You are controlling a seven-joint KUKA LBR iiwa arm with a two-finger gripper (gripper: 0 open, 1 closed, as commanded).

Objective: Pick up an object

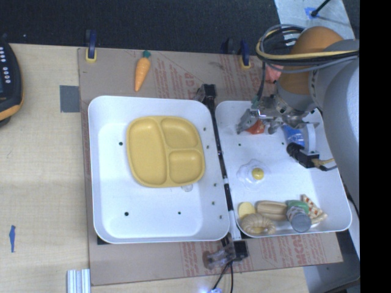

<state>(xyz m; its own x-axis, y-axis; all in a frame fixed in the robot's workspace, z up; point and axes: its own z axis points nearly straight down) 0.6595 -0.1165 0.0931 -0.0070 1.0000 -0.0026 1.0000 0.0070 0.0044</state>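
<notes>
Two bins: the left bin point(110, 224) and the right bin point(333, 188) lie side by side on the bench.
Left bin: a yellow divided plate point(165, 150) lies flat toward its far half.
Right bin, far end: the gripper point(259, 122) is low over the floor of the bin, near the far left corner, beside a red object point(272, 127) and a blue object point(294, 134).
Gripper state: how far apart its jaws stand cannot be told, nor whether anything is in them.
Right bin, middle: a small clear piece with a yellow centre point(256, 173) lies alone.
Right bin, near wall: a cluster of play food point(272, 215) with a grey can point(299, 220).
Outside the bins: a toy carrot point(142, 71) lies on the cardboard beyond the left bin.
</notes>
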